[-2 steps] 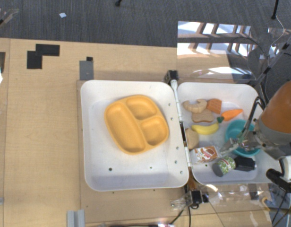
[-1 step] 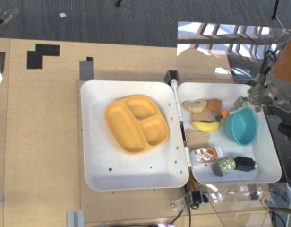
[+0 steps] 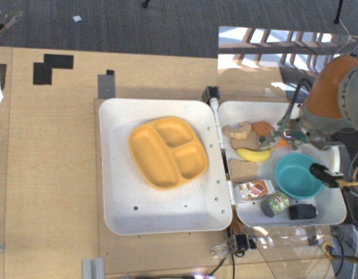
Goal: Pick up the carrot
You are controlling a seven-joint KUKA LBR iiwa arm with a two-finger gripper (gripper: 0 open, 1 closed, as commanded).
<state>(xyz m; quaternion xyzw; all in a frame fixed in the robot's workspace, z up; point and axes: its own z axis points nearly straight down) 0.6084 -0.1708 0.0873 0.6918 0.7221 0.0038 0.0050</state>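
Two white bins are seen side by side on the tabletop. In the left bin a yellow divided plate is placed. In the right bin the carrot is found near the far side, just right of a banana and beside a reddish item. The pincer is positioned at the carrot; whether it is spread or pinching cannot be told. A teal bowl, a bread slice, a printed packet, a can and a black object are also noted. No writing on the packet or can is legible.
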